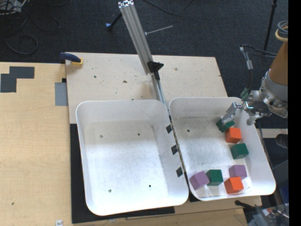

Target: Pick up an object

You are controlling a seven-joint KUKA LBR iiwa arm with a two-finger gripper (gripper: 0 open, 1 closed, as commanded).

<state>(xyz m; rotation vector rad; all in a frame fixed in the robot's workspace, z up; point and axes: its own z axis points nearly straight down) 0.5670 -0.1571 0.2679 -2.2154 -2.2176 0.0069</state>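
The right bin (pixel 202 100) holds several small blocks. A dark green block (pixel 225 125) lies near its far right side, with an orange block (pixel 233 134) just in front of it and another green block (pixel 239 150) further forward. Near the front wall sit a purple block (pixel 199 179), a green block (pixel 215 176), an orange block (pixel 233 185) and a purple block (pixel 237 171). My gripper (pixel 238 121) hangs over the far right of this bin, open, with its left fingertip right at the dark green block. Nothing sits between the fingers.
The left bin (pixel 94 108) stands beside the right one, with black clips along the shared wall. A slanted aluminium post (pixel 138 36) rises behind the bins. A blue clamp (pixel 70 58) lies at the board's far left corner. Cables cross the dark floor.
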